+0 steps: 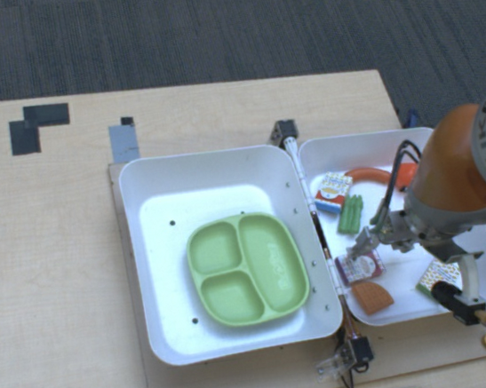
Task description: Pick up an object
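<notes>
The right bin point(362, 138) holds several small things. My gripper point(364, 246) hangs low over its left part, right above a small red-and-white item point(361, 269) that its tip partly hides. Just in front of that lies a brown-orange wedge point(373, 297). Behind the gripper sit a green block point(351, 215), a white packet with red and blue print point(332, 189) and a long orange piece point(369, 174). A yellow-and-white patterned item point(437, 275) lies under the arm at the right. I cannot see anything held.
The left bin point(143, 247) contains a light green divided plate point(249, 268). The wall between the two bins point(312, 224) runs close to the gripper's left. The grey and orange arm point(456, 177) covers the right bin's right half.
</notes>
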You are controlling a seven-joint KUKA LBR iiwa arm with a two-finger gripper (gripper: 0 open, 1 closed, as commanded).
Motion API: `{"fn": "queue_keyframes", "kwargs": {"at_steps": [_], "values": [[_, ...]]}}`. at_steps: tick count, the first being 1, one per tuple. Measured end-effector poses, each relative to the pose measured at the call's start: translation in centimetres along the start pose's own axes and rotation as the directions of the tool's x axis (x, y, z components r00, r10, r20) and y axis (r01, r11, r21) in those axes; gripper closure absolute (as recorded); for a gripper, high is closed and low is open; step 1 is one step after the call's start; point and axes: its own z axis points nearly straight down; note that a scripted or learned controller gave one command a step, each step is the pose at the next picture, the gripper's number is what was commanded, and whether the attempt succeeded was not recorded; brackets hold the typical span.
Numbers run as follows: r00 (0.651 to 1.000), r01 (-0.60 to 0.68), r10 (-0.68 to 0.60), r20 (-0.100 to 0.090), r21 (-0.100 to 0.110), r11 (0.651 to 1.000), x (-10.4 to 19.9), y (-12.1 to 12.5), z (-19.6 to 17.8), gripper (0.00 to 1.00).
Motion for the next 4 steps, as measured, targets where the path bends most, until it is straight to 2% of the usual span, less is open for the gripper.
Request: {"fn": "queue_keyframes", "kwargs": {"at_steps": [1,2,3,4], "values": [[1.000,0.003,-0.003,0.000,-0.004,1.000,0.1,0.2,-1.0,1.00],[1.000,0.002,-0.002,0.000,-0.003,1.000,0.1,0.2,-1.0,0.00],[1.000,-0.002,0.002,-0.002,0.013,1.000,0.5,-0.5,2.3,0.00],[1.000,0.000,0.000,0.000,0.006,1.000,0.4,-0.3,1.1,1.00]]}}
